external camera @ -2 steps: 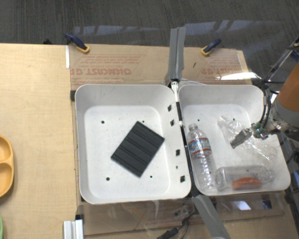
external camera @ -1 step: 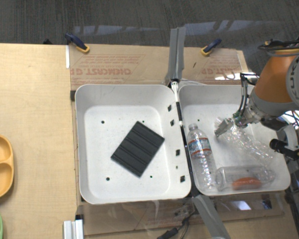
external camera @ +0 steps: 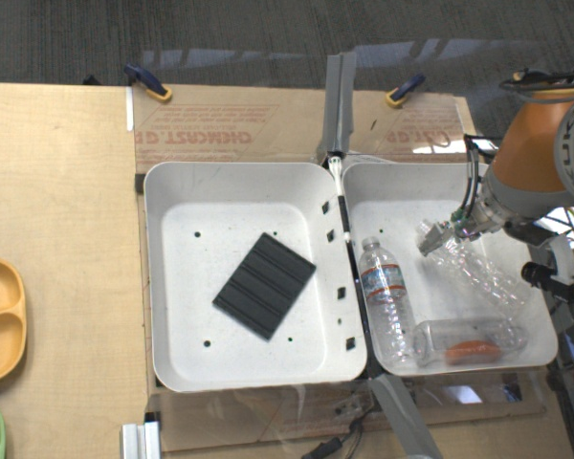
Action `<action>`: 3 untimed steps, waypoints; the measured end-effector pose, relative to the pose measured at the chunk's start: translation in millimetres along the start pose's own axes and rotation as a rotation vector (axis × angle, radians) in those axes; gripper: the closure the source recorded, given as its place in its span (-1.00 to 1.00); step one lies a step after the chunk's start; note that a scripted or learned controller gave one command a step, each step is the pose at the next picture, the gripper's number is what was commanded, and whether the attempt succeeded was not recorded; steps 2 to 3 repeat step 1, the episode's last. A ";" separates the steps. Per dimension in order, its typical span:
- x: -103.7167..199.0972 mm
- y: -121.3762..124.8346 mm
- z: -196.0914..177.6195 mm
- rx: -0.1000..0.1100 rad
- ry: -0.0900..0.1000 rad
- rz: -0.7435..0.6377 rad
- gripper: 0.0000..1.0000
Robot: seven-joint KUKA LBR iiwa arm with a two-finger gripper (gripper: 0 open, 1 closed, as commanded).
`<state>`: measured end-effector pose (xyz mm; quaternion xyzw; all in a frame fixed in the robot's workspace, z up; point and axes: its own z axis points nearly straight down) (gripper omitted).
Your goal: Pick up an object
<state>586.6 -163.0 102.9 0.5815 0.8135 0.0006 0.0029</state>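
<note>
Clear jar (external camera: 469, 340) lies nearest the viewer, below the gripper (external camera: 438, 237); upright water bottle (external camera: 383, 290) stands left of it. Crumpled clear bottle (external camera: 478, 271) lies at the fingertips; finger opening cannot be determined. Recommend descending squarely over its body before closing.

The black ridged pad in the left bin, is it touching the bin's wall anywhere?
Apart. The camera view shows the black ridged pad lying tilted mid-floor of the left bin, with bare white floor around all its edges.
</note>
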 end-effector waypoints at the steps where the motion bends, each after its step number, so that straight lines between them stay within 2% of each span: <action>1: 65.9 29.2 -88.9 0.004 0.003 -0.024 1.00; 3: 65.9 29.2 -88.9 0.004 0.003 -0.024 1.00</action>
